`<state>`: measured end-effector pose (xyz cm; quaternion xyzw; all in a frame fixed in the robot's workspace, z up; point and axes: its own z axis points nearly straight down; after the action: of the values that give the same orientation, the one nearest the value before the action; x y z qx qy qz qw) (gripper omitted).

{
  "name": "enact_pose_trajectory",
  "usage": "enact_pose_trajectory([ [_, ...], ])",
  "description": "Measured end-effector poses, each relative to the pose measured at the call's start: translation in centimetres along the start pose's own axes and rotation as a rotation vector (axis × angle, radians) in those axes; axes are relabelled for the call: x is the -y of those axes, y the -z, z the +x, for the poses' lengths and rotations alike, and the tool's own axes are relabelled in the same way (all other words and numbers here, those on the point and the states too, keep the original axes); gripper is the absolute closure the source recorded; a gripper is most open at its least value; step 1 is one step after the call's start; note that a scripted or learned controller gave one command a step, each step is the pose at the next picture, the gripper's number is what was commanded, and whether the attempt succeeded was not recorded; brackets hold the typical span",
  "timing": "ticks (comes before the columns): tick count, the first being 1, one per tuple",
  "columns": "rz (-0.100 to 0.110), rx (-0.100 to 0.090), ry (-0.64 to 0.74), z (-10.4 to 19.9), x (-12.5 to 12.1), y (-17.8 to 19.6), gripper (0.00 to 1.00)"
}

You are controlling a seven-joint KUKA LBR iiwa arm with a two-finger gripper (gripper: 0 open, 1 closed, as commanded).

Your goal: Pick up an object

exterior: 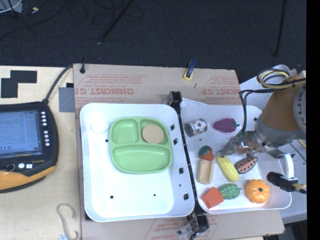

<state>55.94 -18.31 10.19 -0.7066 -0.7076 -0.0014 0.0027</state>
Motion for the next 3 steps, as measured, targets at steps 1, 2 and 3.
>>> enact_pose_trajectory([
  [1,-0.016,0.006,-0.002,-0.1,-0.7,-0.8,0.00],
  [2,-0.015,0.008,-0.005,-0.4,-0.7,0.0,1.00],
  [3,0.001,0.005,0.000,-0.5,-1.5,5.7,1.00],
])
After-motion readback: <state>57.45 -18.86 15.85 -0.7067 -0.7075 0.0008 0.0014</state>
